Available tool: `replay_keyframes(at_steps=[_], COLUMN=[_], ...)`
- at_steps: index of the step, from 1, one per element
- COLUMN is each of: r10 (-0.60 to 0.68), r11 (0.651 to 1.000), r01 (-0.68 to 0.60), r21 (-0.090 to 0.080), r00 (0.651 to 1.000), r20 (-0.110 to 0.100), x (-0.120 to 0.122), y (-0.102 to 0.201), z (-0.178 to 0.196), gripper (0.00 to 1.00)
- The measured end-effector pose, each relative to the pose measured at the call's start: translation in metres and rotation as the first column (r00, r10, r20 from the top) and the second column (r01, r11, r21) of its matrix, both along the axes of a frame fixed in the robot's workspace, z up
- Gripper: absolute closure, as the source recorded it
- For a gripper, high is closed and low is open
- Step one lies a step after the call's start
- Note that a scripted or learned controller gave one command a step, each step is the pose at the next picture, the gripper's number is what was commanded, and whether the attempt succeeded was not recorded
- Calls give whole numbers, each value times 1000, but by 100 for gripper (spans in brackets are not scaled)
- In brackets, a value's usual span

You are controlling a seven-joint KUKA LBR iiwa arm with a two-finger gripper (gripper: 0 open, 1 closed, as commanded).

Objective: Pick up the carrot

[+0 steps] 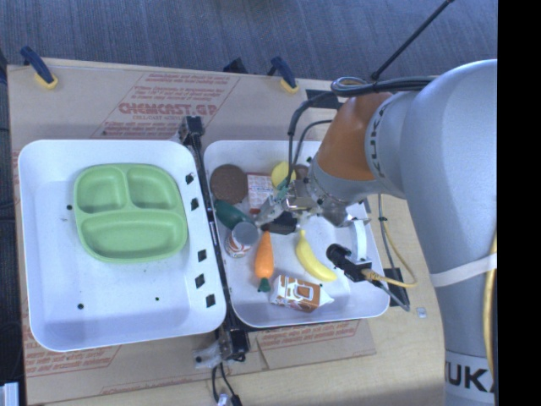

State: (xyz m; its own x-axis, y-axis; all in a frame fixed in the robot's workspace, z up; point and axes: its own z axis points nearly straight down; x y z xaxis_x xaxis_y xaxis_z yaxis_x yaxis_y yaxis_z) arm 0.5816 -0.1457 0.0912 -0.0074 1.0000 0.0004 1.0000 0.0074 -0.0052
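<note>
We look down on two white bins side by side. The left bin (42, 227) holds a green divided plate (129, 211), set by itself in the upper half. The right bin (359, 307) is crowded, with its objects lying loose, as if scattered for picking. The carrot (265, 256) lies near the centre of the frame, in the lower left part of the right bin, pointing up and down the picture. Just right of it is a banana (314, 260), below it a small printed carton (296, 293), and just above left a small can (242, 238).

The grey arm (439, 167) enters from the right of the frame, its orange band bent down over the bin. The gripper (279, 214) hangs low just above the carrot's upper end. We cannot tell whether it is spread or closed, and the carrot is resting on the bin floor, so we judge it not yet picked up.
</note>
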Motion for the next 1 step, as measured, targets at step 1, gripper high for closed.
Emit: replay_keyframes(at_steps=[1], r10=[0], r11=[1000], r01=[0], r21=[1], r00=[1000], r20=[0], x=[-46], y=[36], z=[0], gripper=[0])
